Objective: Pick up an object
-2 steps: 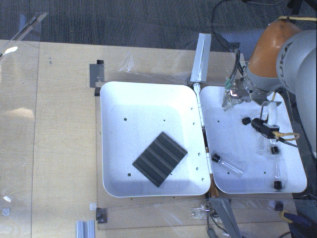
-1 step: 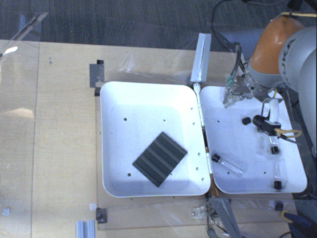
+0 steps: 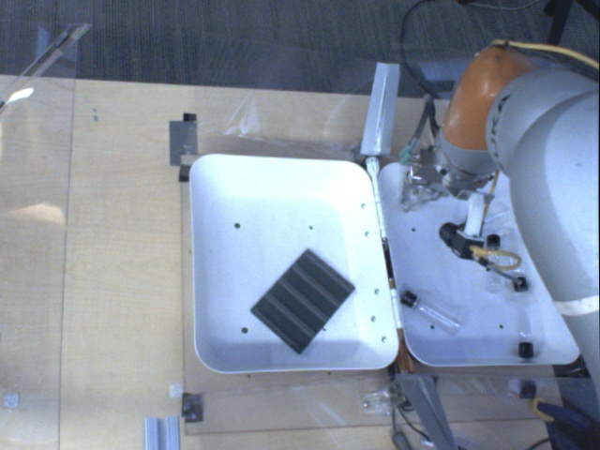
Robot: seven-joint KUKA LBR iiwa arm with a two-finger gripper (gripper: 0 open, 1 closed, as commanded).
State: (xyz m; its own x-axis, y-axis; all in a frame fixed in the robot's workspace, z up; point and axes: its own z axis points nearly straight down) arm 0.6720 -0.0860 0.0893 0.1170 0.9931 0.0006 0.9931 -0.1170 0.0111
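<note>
The worktop (image 3: 112,251) carries my two white bins side by side. The left bin (image 3: 202,251) holds one thing, and the right bin (image 3: 469,331) holds a few small ones. My arm (image 3: 553,186) reaches in over the right bin.

The biggest candidate is the dark ribbed panel (image 3: 303,300), lying flat and turned on a diagonal in the near half of the left bin, clear of every wall. It looks thin and wide, so I judge it hard to pinch from above. I would have to come down across its narrow side, lined up with the ribs.

My hand (image 3: 419,184) sits at the far corner of the right bin, close to the wall between the bins. I cannot tell whether it is released or clenched, and I see nothing held in it or touching it.

The clear tube (image 3: 431,312) with a dark cap lies near the front of the right bin, just beside the dividing wall. I think it is the easier pick: centre over it, turn to close across its width, and descend straight.

A small black piece (image 3: 526,350) sits in the near right corner, probably too close to the rim.
</note>
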